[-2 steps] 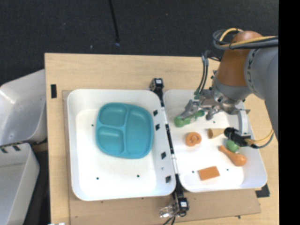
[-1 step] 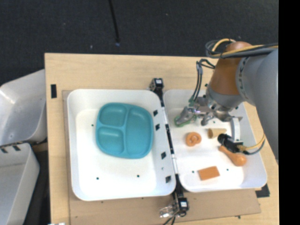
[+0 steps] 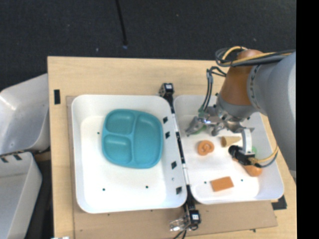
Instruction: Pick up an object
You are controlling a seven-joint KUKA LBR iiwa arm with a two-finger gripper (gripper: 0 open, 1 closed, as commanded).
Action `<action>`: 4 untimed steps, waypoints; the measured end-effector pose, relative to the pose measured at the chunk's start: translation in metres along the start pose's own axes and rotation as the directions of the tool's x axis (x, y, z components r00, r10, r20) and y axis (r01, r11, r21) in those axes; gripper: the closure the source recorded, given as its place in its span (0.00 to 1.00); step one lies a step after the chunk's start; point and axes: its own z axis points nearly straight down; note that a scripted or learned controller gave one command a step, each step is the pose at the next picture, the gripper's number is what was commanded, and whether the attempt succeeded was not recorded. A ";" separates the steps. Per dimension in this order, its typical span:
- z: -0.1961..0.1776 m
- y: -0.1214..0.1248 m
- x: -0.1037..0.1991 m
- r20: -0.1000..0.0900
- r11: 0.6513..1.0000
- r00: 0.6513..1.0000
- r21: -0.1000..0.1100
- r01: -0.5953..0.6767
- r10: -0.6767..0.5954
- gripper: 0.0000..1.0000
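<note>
Camera view, and the end effector (image 3: 205, 127) hangs low over the far half of the right bin (image 3: 271, 189). Its two metal fingers are spread apart, and nothing shows between them. So nothing is picked up yet.

Closest to it is the orange round piece (image 3: 205, 147), lying flat on the bin floor. It sits just beside the fingertips on the side toward the bench's near edge, almost straight below the gap between them in the frame. It looks round, with no long axis to line up with, so I judge it the likeliest target. The coming move looks like a short shift toward the near edge and then a drop.

A little further off, toward the arm's (image 3: 239, 83) own side, is a small tan block (image 3: 230, 140). It is near the round piece but apart from it. Beyond that, on the same side and nearer the bin's front corner, a small orange piece (image 3: 253, 171) lies close against the robot's own hardware. That makes it an awkward choice, I'd say.

Further again toward the near edge is a flat orange slab (image 3: 222, 184), well apart from the fingers. Its long axis runs roughly across the frame with a slight tilt.

Farthest from the end effector, across the divider in the left bin (image 3: 89, 185), a teal divided plate (image 3: 133, 137) lies flat. Both bins sit on the bench (image 3: 99, 76), and everything points to the right bin, where the round piece is the nearest reach.
</note>
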 end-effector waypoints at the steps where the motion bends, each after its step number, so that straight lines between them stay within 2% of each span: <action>1: -0.011 0.001 -0.001 -0.001 1.000 1.000 -0.002 -0.004 0.004 1.00; 2: -0.075 0.005 -0.006 -0.001 1.000 1.000 -0.007 -0.001 0.001 1.00; 3: -0.107 0.006 -0.007 -0.001 1.000 1.000 -0.005 0.004 -0.004 1.00; 4: -0.107 -0.008 0.034 -0.002 1.000 1.000 0.000 0.011 -0.011 1.00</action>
